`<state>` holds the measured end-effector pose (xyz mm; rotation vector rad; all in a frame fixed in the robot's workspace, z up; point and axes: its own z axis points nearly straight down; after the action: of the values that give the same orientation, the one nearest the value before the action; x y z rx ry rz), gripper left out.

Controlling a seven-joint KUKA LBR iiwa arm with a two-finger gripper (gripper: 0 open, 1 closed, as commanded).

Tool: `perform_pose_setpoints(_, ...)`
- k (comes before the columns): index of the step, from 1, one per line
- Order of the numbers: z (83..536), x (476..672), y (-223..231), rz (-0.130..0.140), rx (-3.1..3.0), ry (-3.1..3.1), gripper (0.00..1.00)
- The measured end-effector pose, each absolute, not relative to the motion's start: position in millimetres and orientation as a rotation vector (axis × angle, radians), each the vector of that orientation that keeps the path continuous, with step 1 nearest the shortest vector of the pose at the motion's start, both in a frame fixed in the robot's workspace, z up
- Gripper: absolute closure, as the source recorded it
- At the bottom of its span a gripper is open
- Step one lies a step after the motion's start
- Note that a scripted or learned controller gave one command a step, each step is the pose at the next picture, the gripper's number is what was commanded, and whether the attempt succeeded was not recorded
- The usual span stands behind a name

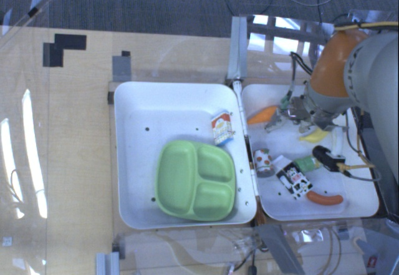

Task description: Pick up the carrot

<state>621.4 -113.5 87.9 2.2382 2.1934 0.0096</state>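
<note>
1. Two white bins side by side; carrot (262, 115) lying in the right bin (368, 208), near its upper left corner.
2. Gripper (275, 121) just beside the carrot's right end; grip state impossible to tell from this angle, nothing visibly held.
3. Best approach, as a judgement: centre over the carrot's middle, straddle across its width, descend straight, avoiding the banana (313, 135) nearby.

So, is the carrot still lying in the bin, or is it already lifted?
Cannot tell for sure. The carrot shows against the right bin floor near its top-left corner, beside the gripper, tip nearly touching.
</note>
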Motion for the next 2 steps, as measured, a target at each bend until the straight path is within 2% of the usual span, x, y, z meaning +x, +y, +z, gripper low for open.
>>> perform_pose_setpoints(1, 87.1, 665.6, -98.8, -0.006, 2.002, 2.419, 0.0)
perform_pose_setpoints(2, 97.7, 665.3, -100.9, -0.012, 1.999, 2.419, 1.0)
